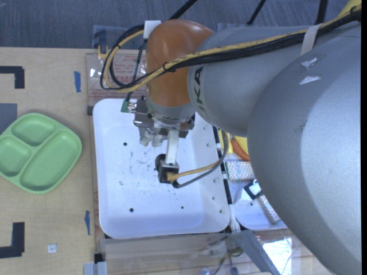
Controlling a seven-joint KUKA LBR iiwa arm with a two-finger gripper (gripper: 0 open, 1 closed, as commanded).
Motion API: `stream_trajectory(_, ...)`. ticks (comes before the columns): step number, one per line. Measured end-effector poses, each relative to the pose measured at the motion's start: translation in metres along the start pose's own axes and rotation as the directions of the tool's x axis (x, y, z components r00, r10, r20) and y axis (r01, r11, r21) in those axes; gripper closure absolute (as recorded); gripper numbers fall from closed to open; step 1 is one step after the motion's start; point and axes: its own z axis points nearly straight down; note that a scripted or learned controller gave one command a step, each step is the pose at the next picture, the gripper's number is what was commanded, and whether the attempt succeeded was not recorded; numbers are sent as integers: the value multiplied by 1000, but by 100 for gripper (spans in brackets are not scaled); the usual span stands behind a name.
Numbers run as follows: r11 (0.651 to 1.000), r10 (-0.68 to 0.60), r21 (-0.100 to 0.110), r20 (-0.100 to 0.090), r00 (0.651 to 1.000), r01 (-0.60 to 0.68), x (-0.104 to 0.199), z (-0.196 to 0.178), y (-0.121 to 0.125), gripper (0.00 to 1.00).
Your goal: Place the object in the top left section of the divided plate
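The green divided plate [73, 137] lies on the wooden bench at the far left, outside the bins. It has three sections, and nothing lies in any of them. My gripper [152, 137] hangs below the orange wrist band, low over the upper middle of the left white bin [114, 211]. It is well to the right of the plate. I see nothing held at the gripper. The bin floor under it shows only small dark specks and scuffs. The arm hides the bin's upper right part.
In the right bin, mostly hidden by the arm, lie an orange-yellow item [239, 148], a patterned packet [239, 168], a blue-and-white item [256, 190] and a white round piece [252, 215]. Blue tape marks [77, 81] sit on the bench.
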Motion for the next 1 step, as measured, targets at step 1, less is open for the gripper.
stream_trajectory(1, 999, 51, 0, 0, 999, -51, -18, 102, -62, 100)
